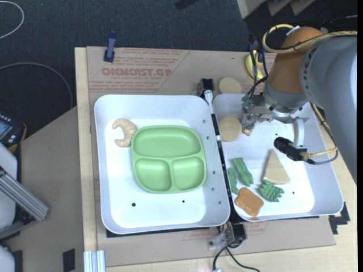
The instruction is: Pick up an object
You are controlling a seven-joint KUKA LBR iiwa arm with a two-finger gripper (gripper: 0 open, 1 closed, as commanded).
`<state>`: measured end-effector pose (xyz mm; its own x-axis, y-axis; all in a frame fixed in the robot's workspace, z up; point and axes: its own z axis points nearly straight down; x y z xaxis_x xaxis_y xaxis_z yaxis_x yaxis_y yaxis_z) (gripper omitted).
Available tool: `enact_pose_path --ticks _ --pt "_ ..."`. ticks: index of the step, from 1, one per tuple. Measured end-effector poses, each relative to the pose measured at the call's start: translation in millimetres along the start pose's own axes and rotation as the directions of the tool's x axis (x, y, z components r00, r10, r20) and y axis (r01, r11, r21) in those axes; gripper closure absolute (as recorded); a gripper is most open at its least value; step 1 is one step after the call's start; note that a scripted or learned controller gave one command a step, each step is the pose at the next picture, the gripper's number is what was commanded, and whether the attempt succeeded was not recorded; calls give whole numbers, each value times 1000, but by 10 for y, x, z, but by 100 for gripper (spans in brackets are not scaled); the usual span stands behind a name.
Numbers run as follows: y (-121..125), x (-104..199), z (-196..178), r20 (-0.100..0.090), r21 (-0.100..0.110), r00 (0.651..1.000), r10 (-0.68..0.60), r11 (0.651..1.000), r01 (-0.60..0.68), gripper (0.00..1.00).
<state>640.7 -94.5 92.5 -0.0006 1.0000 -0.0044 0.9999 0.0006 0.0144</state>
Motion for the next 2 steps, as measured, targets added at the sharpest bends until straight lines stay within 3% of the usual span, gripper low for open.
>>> enact_pose_path --ticks 2 --pt "38 -101 3 -3 1 1000 -1 1000 1 100"
